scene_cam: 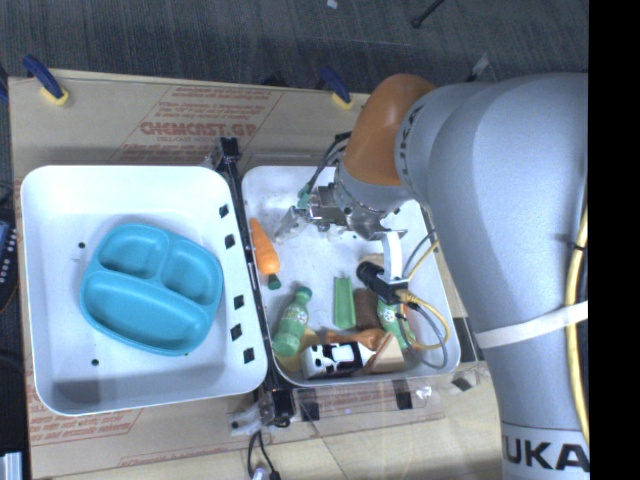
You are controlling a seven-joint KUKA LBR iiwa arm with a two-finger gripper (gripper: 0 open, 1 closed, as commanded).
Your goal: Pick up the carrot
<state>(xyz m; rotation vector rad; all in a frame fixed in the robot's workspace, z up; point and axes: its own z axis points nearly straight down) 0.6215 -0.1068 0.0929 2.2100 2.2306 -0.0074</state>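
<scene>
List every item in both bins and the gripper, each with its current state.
Carrot: lying in the right bin, not held.
Green bottle: lying on its side.
Green stick: lying flat.
Blue plate: resting in the left bin.
Gripper: above right bin, beside carrot.

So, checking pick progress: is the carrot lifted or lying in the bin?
Lying in the right bin, flat by its left wall; the carrot is untouched.
</scene>
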